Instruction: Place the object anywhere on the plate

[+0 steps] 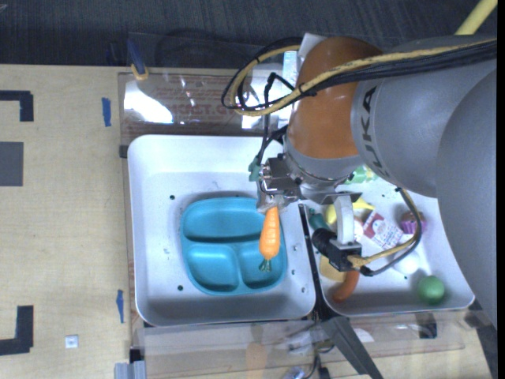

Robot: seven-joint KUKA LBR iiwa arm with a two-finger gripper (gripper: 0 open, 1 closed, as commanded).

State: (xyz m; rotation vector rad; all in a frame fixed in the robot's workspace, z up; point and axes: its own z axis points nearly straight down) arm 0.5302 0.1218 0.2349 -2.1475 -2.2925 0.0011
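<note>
A blue divided plate (221, 243) lies in the left white bin (150, 212). An orange toy carrot (270, 234) with a green stem end hangs upright over the plate's right edge, above its small right compartment. My gripper (270, 207) reaches down from the orange-banded wrist and is shut on the carrot's top end. The carrot's lower tip is close to the plate; I cannot tell whether it touches.
The right bin (454, 290) holds several toys: a green ball (431, 289), a brown-red sausage (345, 287), a white and pink packet (379, 229) and a yellow piece (345, 215). The big grey arm covers much of that bin. The wall between the bins runs just right of the carrot.
</note>
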